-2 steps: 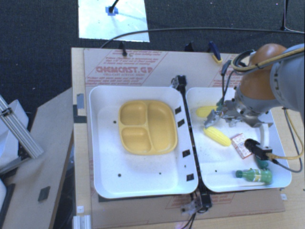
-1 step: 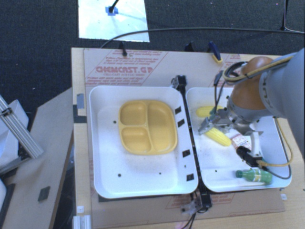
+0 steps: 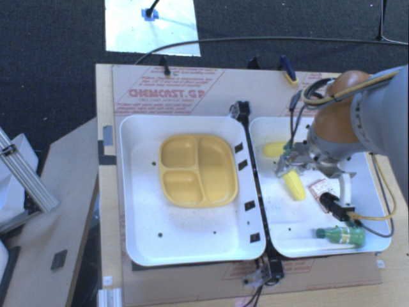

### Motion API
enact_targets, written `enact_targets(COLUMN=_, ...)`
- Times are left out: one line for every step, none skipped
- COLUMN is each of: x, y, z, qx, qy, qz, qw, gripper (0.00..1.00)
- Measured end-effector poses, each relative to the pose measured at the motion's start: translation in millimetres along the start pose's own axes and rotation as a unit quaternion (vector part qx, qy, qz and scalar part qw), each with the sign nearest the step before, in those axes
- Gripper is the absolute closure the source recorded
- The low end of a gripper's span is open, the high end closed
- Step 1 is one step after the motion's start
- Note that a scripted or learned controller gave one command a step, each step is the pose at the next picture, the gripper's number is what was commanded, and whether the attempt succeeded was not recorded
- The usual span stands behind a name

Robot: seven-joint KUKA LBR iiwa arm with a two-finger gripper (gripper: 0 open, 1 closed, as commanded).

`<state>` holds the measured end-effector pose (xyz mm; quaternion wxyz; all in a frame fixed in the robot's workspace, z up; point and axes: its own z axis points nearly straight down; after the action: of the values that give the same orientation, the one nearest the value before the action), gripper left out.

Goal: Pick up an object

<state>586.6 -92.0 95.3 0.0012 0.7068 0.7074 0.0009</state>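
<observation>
In the right bin (image 3: 364,248) lie a yellow corn cob (image 3: 294,185), a small yellow piece (image 3: 274,149) near the divider, a red and white packet (image 3: 322,188) and a green bottle (image 3: 341,235) on its side at the front. My gripper (image 3: 289,164) hangs low over the right bin, just above the upper end of the corn cob and right of the small yellow piece. The arm's grey and orange wrist (image 3: 342,117) covers the bin's back right part.
The left bin (image 3: 137,235) holds a yellow divided plate (image 3: 197,170). A black divider (image 3: 250,171) with clips runs between the bins. Cables loop along the right bin's right side (image 3: 383,203). A white sheet (image 3: 150,16) lies on the floor behind the bench.
</observation>
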Motion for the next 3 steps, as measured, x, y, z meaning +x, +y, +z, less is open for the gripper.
enact_targets(x=2, y=-7, z=-59, qx=-0.001, qy=0.0, qz=-0.001, qw=1.0, gripper=1.0)
enact_targets(x=2, y=-5, z=-109, qx=-0.002, qy=0.0, qz=-0.002, qw=1.0, gripper=1.0)
enact_targets(x=57, y=-7, z=-125, qx=0.0, qy=0.001, qz=-0.005, qw=1.0, gripper=1.0)
